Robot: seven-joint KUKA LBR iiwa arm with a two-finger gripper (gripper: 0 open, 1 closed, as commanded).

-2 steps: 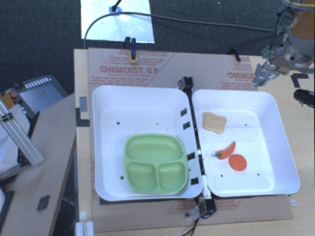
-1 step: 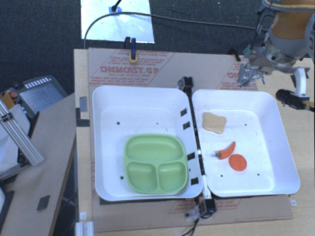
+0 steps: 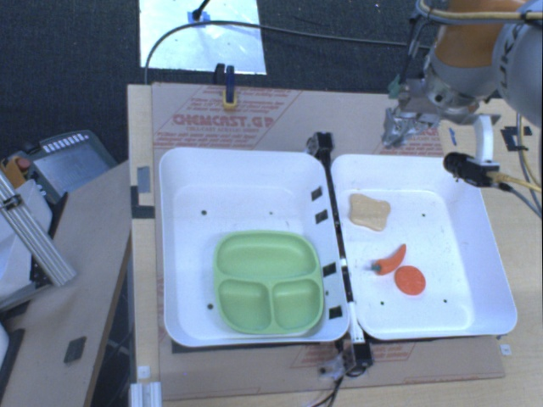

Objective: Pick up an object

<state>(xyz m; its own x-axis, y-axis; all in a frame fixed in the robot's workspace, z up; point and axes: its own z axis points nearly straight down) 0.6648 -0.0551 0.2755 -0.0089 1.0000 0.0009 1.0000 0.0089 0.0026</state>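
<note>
In the right bin [image 3: 475, 253] lie a tan slice of bread [image 3: 369, 212], an orange carrot [image 3: 390, 260] and a round orange-red slice [image 3: 411, 280]. My gripper [image 3: 397, 134] hangs above the back edge of the right bin, behind and a little right of the bread. Nothing shows between its fingers. The arm's grey wrist and orange band [image 3: 475, 15] reach in from the upper right.
The left bin [image 3: 182, 193] holds a green divided plate [image 3: 269, 281]. A black clip [image 3: 321, 145] sits where the two bins meet at the back. A yellow clamp [image 3: 229, 87] stands behind the left bin. Cables run along the right side.
</note>
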